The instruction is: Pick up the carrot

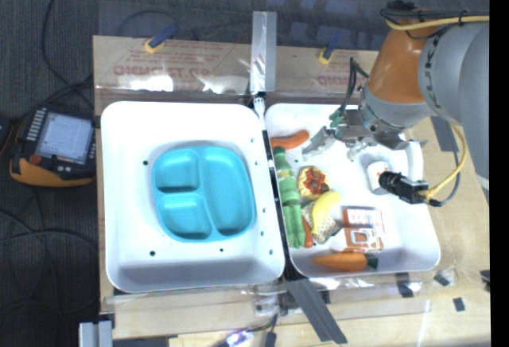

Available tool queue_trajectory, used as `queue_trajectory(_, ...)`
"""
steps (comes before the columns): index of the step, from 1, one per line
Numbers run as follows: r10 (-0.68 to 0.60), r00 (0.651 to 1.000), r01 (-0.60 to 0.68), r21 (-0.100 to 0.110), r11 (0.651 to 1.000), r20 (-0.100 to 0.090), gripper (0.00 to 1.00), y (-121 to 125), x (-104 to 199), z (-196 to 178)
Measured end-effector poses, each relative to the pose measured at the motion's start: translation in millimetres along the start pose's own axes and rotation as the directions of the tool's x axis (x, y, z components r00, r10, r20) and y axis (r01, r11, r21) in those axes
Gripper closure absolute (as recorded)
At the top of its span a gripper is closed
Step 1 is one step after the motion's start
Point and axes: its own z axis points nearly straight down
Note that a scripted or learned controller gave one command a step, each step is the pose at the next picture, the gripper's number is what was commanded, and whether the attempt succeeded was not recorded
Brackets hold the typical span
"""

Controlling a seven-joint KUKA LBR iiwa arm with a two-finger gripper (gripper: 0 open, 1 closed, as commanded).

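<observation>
Right bin (425,246): carrot (343,262) lying flat along near wall, green end toward the right, just below a small orange carton (363,228). Gripper (324,140) over the bin's far left part, well apart from carrot, near a sausage (290,139); finger state cannot be told. Left bin (127,178): blue divided tray (203,190).

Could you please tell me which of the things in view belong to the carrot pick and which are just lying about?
Job: carrot, gripper.
Lying about: blue tray, sausage, green vegetables, banana, small carton, handheld controller.
</observation>
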Motion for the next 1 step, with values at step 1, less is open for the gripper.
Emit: queue_trajectory(1,0.0,1.0,0.0,0.0,1.0,0.0,0.0,0.0,0.0,0.0)
